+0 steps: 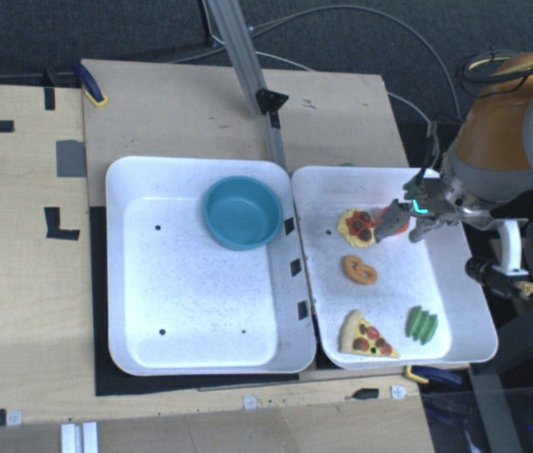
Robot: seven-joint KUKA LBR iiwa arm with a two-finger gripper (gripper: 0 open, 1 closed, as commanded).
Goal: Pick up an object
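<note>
My gripper (405,225) hangs over the upper part of the right bin (455,281), reaching in from the right. Its two dark fingers (391,221) stand apart, open, with nothing clearly held between them. Just left of the fingertips lies a small round toy pizza (355,226), yellow with red topping, touching or nearly touching the left finger. Below it sits a brown pretzel-like piece (359,270). A pizza slice (367,336) and a green ridged piece (422,325) lie near the bin's front edge.
The left bin (153,291) holds a blue bowl (241,211) in its upper right corner. A grey pole (240,45) slants down to the divide between the bins. Cables run behind the right bin.
</note>
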